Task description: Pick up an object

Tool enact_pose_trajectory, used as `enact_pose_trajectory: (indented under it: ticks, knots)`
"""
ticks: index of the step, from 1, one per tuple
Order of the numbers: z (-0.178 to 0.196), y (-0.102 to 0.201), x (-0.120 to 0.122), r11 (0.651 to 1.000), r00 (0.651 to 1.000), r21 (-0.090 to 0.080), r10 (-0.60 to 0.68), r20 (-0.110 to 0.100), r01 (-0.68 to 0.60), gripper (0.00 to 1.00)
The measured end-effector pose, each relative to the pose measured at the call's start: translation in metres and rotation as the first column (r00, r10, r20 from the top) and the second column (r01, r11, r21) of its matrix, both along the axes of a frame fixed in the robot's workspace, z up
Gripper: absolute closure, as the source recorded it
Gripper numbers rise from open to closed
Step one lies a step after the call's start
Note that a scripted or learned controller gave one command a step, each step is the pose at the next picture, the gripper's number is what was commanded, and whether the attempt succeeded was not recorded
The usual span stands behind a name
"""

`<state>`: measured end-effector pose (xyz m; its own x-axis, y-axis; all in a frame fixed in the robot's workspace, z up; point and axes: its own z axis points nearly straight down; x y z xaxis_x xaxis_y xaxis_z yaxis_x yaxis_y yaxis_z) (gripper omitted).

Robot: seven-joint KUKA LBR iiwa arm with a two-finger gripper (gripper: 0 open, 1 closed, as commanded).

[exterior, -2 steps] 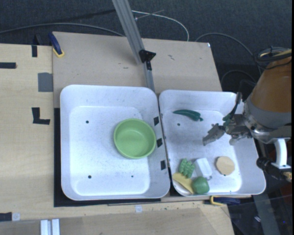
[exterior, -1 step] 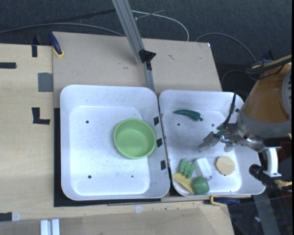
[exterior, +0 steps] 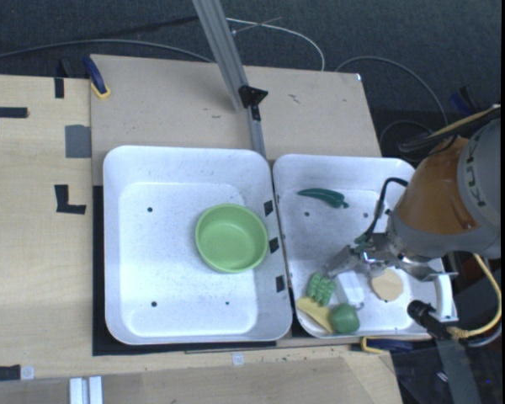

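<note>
While gripper [exterior: 353, 259] hangs low, finger state unclear, round smooth green bowl [exterior: 231, 238] sits apart.

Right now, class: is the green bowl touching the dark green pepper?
Apart. The camera view shows the bowl in the left bin, the pepper in the right bin.

Bowl [exterior: 231, 238] in left bin [exterior: 126, 225]; right bin [exterior: 320, 171] — pepper [exterior: 322, 196] behind, toys [exterior: 332, 305] front.
</note>
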<state>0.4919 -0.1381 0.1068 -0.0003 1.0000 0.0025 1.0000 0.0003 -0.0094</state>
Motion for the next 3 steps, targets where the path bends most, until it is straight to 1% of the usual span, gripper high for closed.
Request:
enact_pose_trajectory:
  ticks: [1,2,3]
  knots:
    - [0.013,0.0,0.001,1.0,1.0,-0.001,0.001,0.004,-0.001,1.0]
    - [0.071,0.008,0.006,1.0,1.0,-0.003,0.002,0.013,-0.002,1.0]
    - [0.134,0.005,0.009,1.0,1.0,-0.004,0.002,0.015,-0.002,1.0]
